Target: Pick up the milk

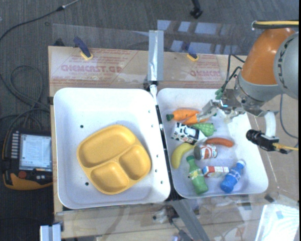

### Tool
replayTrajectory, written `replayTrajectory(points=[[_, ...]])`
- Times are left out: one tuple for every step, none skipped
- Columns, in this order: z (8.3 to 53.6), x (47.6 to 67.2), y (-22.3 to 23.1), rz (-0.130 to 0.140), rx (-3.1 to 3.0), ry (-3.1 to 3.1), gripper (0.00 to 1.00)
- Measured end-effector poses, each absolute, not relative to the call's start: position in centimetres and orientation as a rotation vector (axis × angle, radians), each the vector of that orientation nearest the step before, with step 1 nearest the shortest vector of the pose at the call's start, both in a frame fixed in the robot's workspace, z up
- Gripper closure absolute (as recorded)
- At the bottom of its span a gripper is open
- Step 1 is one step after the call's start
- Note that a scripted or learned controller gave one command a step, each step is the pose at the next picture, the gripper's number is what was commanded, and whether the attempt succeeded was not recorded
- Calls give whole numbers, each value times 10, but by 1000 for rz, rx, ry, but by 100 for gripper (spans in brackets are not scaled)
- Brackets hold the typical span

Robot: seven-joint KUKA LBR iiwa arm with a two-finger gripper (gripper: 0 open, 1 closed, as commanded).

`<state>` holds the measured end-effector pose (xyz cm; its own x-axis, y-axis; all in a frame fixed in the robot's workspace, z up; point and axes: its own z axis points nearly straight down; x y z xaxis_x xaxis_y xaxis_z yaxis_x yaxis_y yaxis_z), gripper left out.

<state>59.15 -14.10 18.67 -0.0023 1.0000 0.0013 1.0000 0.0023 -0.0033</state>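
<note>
On your far left, a handheld controller (27,159) lies on the floor beside the bench. The left bin (70,109) holds a yellow divided tray (114,158). In the right bin (256,182), going left to right, you'll see the milk (184,132), a small cow-patterned carton lying in the bin's left half, just below a carrot (184,115) and just above a banana (178,153). Further along sit a green bottle (197,177), a can (205,152), a sausage (219,142) and a blue bottle (233,175). The gripper (216,107) hangs over the bin's upper part, near the carrot's tip and apart from the milk; you cannot tell whether it is spread or closed.
</note>
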Motion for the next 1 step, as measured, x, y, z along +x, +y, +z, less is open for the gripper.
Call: replayTrajectory(points=[[118, 562, -118, -28, -2250, -2225, 0]])
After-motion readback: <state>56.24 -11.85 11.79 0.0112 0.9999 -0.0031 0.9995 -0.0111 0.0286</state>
